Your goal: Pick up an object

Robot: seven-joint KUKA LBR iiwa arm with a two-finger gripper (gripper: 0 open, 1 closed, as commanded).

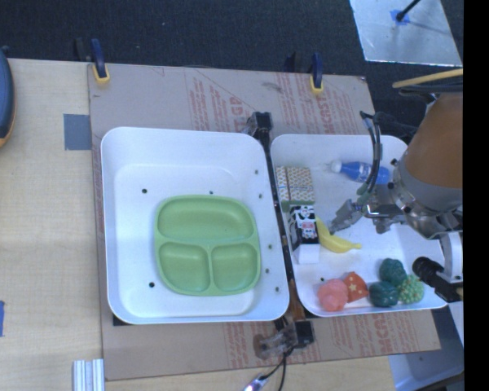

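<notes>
Just beside my gripper (352,212), toward the divider between the bins, lies the yellow banana (336,241), close to my fingertips but not between them. My fingers are spread apart with nothing held, hanging over the right bin (310,147). Next to the banana, further from me, stand a small black-and-white carton (306,223) and a white block (308,253). Toward the bin's near rim from my wrist sit a red fruit (334,295), a strawberry (356,285) and dark green vegetables (389,282). On my other side lies a blue-capped bottle (354,169). Beyond the carton rests a patterned box (295,184). Farthest from me, the left bin (126,218) holds a green divided plate (206,244).
</notes>
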